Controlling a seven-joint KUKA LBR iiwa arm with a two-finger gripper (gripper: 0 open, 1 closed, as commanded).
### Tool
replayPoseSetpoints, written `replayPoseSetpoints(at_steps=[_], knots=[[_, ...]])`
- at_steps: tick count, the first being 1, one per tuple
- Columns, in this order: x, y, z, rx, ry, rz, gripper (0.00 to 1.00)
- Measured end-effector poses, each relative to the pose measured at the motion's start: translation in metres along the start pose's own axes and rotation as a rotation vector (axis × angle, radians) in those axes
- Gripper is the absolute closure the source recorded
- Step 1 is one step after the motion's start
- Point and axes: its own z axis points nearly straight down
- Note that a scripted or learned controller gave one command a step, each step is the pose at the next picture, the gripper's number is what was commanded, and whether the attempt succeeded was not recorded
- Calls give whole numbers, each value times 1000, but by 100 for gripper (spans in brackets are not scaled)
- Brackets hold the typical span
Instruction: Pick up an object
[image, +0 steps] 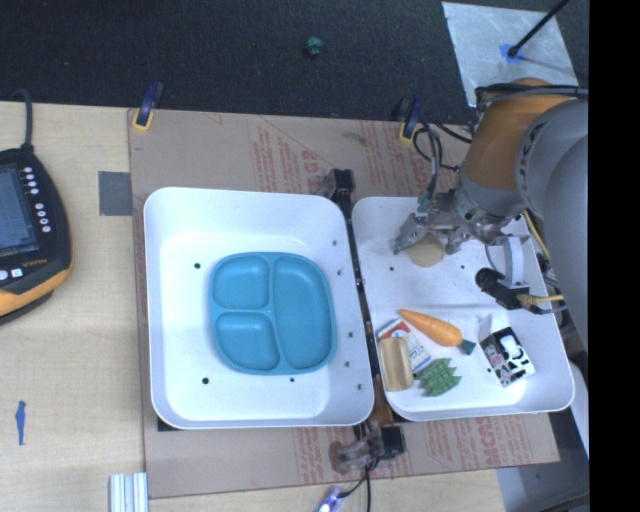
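- End effector (428, 236) lowered into the far end of the right bin (560, 392), right over a small tan round object (428, 255); hard to tell from this slant whether open or closed, or gripping anything.
- Tan object apart from the others at the bin's far end, so probably chosen as the easiest target (a judgement only).
- Other candidates nearer in the same bin: carrot (432, 327), green leafy piece (438, 379), tan stick-shaped item (394, 362), black-and-white item (505, 357).
- Left bin (170, 230) holding a blue divided plate (272, 311), lying flat at its middle.
- Pendant (25, 230) parked on the worktop (70, 370), well clear of the arm.
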Motion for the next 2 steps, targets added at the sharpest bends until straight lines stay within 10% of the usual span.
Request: replayPoseSetpoints(at_steps=[1,2], knots=[[-15,-99,1,4,0,0,0],[0,-140,1,2,0,0,0]])
